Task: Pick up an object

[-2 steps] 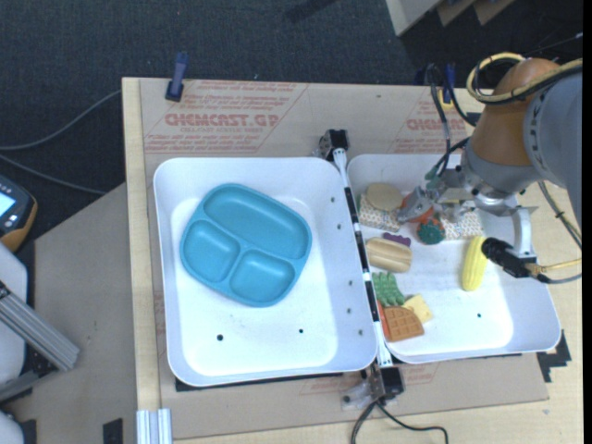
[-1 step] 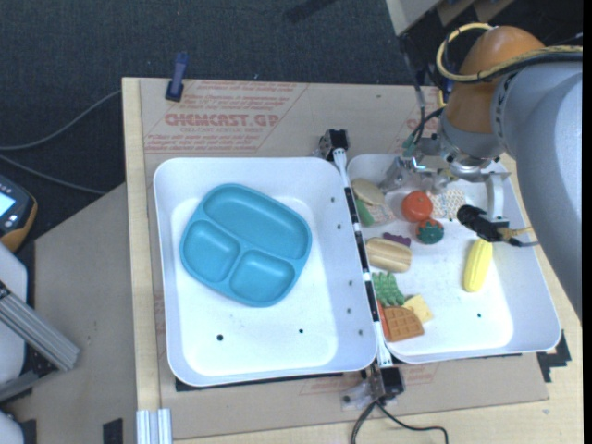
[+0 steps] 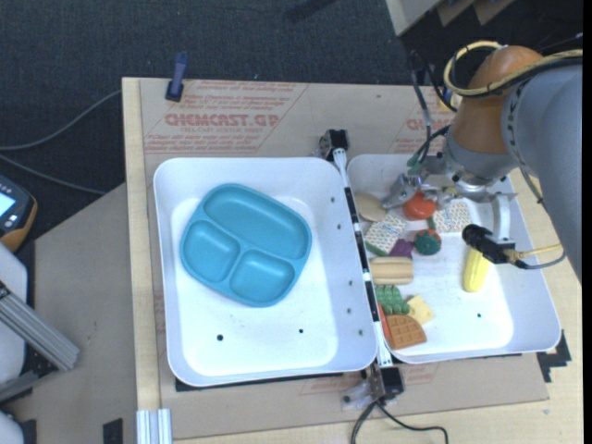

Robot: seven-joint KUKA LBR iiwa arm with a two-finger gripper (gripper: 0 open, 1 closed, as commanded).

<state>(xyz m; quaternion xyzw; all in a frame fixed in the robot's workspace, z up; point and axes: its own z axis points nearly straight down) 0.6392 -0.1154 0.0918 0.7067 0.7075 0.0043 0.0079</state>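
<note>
Broadly, the surface carries two white bins side by side. The left bin, in the middle of the frame, holds a blue divided plate. The right bin, right of center, holds a scatter of toy food. The grey arm comes down from the upper right, its orange band above the wrist, and the pincer sits low at the upper part of the right bin, just over a red tomato-like piece. Whether its grip is apart or together cannot be told here, since the wrist hides it.

The red piece, touching or nearly touching the pincer, looks the likely target. It is probably light, rigid moulded plastic, smooth and rounded, so it could slip; a hold across its widest part seems best. Smaller neighbors crowd it: a yellow corn cob to the lower right, a waffle near the bin's lower edge, and a green-topped piece just below.
</note>
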